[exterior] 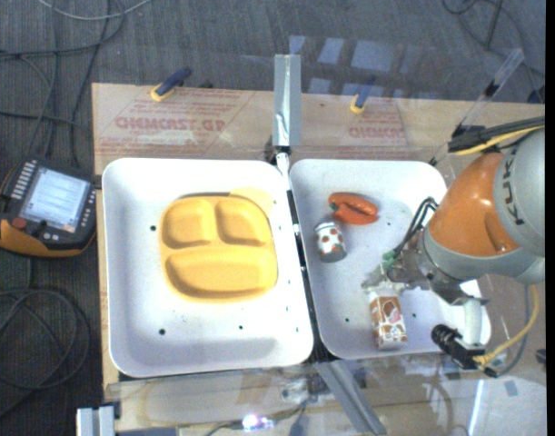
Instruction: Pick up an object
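Dark grey carpet strewn with cables around a pale wooden table [123, 125] — two shallow white plastic bins side by side on top. Over the right bin [395, 175], the claw [392, 269], low beneath the grey and orange arm [481, 216]; cannot tell how far open, nothing seen in its grip. Just below, a small brown and white carton [387, 321] — flat. Farther left, a red-spotted white cup [330, 242] and an orange-red pepper-shaped toy [353, 208]. In the left bin [132, 334], a yellow compartment tray [220, 247].

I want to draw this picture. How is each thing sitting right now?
Yellow tray: lying flat in the left bin, right way up.
Red pepper: lying in the right bin.
Spotted cup: lying tipped over.
Small carton: lying flat.
Pincer: low above the carton.
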Tool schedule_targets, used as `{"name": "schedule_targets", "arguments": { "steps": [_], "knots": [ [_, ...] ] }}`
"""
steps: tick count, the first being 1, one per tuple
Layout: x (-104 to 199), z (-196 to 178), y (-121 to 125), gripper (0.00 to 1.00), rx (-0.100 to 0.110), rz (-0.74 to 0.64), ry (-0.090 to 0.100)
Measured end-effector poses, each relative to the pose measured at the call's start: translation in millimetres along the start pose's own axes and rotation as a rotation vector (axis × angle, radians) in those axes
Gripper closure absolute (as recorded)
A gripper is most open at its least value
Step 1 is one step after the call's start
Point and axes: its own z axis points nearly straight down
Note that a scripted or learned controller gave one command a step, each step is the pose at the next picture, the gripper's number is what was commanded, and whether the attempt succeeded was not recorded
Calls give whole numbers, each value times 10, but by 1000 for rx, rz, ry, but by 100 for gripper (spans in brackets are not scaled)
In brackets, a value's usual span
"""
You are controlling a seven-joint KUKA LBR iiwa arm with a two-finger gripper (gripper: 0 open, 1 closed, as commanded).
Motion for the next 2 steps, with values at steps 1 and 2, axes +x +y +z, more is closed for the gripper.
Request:
{"name": "schedule_targets", "arguments": {
  "steps": [1, 2],
  "knots": [
    [0, 6, -8, 0, 3, 0, 1],
    [-272, 105, 0, 0, 8, -68, 4]
  ]
}}
